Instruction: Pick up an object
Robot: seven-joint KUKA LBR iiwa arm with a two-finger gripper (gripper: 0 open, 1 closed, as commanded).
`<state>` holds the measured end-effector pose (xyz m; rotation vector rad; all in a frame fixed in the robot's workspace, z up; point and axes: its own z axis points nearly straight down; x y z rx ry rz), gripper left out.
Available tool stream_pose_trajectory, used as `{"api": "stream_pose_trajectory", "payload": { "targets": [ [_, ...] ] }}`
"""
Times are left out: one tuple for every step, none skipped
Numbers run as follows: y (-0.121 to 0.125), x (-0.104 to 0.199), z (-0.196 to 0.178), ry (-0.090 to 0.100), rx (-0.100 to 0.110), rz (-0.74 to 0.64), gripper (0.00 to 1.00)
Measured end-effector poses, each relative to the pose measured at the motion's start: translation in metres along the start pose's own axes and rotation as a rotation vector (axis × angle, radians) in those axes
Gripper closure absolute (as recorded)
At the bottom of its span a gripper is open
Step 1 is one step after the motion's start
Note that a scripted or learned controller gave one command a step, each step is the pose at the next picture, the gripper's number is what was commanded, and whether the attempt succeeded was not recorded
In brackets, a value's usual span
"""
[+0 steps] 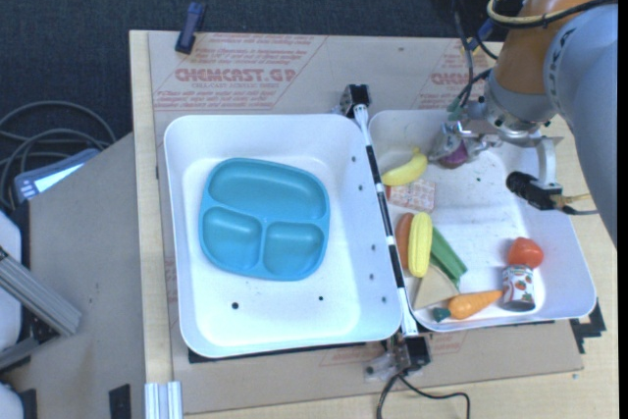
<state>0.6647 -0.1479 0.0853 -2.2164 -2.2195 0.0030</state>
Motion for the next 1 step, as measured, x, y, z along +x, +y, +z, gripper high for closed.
{"api": "stream_pose_trajectory", "payload": {
  "targets": [
    [0.0027, 0.0903, -0.1009, -0.001, -0.01, -0.001, 1.0]
  ]
}}
